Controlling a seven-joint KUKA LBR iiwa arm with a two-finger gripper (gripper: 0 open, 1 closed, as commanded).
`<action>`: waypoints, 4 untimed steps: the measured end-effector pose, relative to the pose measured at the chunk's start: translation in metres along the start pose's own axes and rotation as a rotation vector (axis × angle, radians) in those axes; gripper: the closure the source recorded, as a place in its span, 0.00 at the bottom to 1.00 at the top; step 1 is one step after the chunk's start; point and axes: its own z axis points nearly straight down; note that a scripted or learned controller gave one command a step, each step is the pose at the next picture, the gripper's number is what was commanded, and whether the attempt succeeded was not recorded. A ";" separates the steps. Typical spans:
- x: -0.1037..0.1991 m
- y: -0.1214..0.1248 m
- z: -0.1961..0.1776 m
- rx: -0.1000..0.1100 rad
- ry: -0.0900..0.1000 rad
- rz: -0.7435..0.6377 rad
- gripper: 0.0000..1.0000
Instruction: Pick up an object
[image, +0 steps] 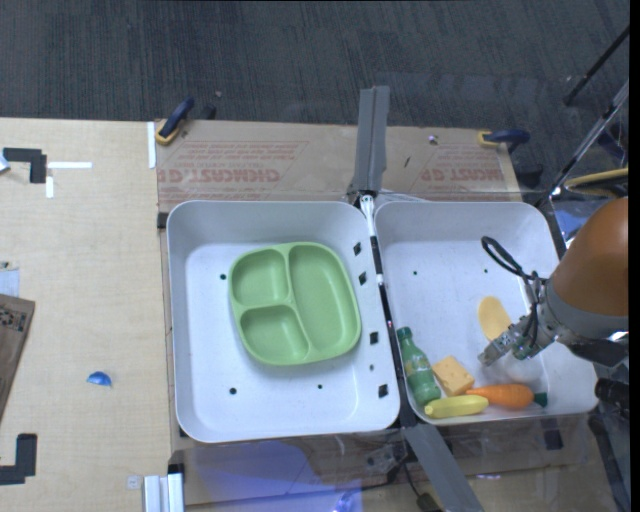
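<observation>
In the right bin (440, 235), several toy foods lie along the near wall: a green bottle (417, 366), a yellow cheese block (454, 375), a yellow banana (456, 406) and an orange carrot (506, 396). A pale yellow chip-like piece (493, 317) lies further back. My gripper (508, 346) hangs low at the bin's right side, just above the carrot and beside the chip piece. Nothing shows between its fingers. The arm's orange band (600, 262) rises behind it.
The left bin (200, 330) holds a green three-compartment plate (295, 301). A black cable (505, 258) loops over the right bin's floor near the gripper. Cardboard (300, 165) lies behind both bins, with a grey divider post (371, 140) between them.
</observation>
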 end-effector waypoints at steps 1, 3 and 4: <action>0.043 0.061 0.006 0.000 -0.001 -0.023 1.00; 0.094 0.048 -0.164 0.001 -0.001 0.209 1.00; 0.084 0.103 -0.143 0.003 -0.002 0.315 1.00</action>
